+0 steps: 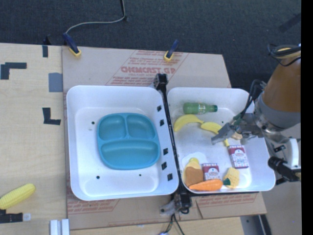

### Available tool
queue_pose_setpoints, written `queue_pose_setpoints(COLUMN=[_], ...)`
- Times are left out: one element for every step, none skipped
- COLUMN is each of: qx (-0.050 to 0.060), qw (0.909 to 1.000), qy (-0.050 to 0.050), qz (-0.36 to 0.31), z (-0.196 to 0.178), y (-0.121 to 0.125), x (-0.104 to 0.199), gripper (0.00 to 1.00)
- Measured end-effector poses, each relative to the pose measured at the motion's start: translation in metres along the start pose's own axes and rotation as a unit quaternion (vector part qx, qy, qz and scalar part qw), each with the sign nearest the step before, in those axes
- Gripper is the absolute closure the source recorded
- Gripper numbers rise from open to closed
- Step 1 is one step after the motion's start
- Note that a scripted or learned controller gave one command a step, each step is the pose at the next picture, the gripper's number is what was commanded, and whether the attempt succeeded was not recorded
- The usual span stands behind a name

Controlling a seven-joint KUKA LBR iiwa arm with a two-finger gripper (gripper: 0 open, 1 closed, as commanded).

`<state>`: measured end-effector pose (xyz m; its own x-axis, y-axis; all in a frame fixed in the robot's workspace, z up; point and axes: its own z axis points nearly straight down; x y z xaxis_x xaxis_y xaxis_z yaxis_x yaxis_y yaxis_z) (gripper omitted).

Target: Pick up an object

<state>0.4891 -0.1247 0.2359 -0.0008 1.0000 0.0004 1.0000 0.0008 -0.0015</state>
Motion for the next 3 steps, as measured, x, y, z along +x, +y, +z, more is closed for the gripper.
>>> queue_pose_setpoints(qx=[0.001, -0.014, 0.012], qw=[1.0000, 0.9999, 0.9999], qy=[0.000, -0.006, -0.002], qz=[0.000, 0.000, 0.001], z=[0.100, 0.140, 0.148], y=[0.092, 0.127, 0.169], x=[-0.015, 0.012, 0.022], gripper=[0.00, 0.00, 0.00])
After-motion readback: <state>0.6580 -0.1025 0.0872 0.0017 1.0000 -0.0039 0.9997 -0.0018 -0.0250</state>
